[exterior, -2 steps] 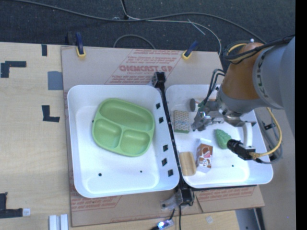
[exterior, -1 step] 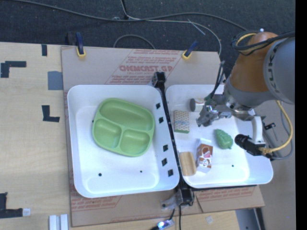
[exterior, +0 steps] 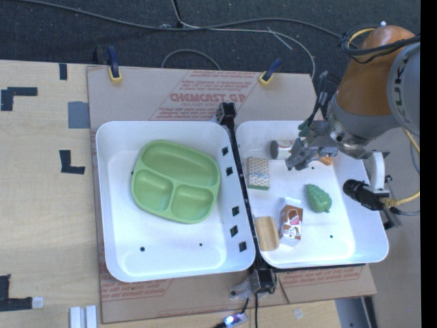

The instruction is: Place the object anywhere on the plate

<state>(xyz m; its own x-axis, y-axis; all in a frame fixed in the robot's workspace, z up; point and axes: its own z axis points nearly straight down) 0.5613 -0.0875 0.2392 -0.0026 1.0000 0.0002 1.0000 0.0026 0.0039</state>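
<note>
The camera view looks down at a slant on a wooden worktop (exterior: 41,203) carrying a cardboard sheet (exterior: 198,94), on which two shallow white bins sit side by side. The left bin (exterior: 116,251) holds a green plate (exterior: 176,181) with three compartments, lying flat toward the bin's upper half, with nothing on it. The right bin (exterior: 341,248) holds the loose items: a small patterned box (exterior: 258,172) near the divider, a tan block (exterior: 266,232) just beside the bin's left wall toward the front, a red and white carton (exterior: 291,224) next to that block, and a green leafy toy vegetable (exterior: 318,198) further right, apart from the carton. A small grey cylinder (exterior: 274,148) lies near the back of this bin.

The arm (exterior: 372,80) reaches in from the right, and its hand (exterior: 300,154) hangs low over the back part of the right bin, just right of the grey cylinder. Something orange (exterior: 326,158) shows close against the hand's right side. Whether the hand is open or closed cannot be told from here. Two clamps, one (exterior: 113,67) at the left and one (exterior: 270,70) at the right, pin the cardboard's back edge.
</note>
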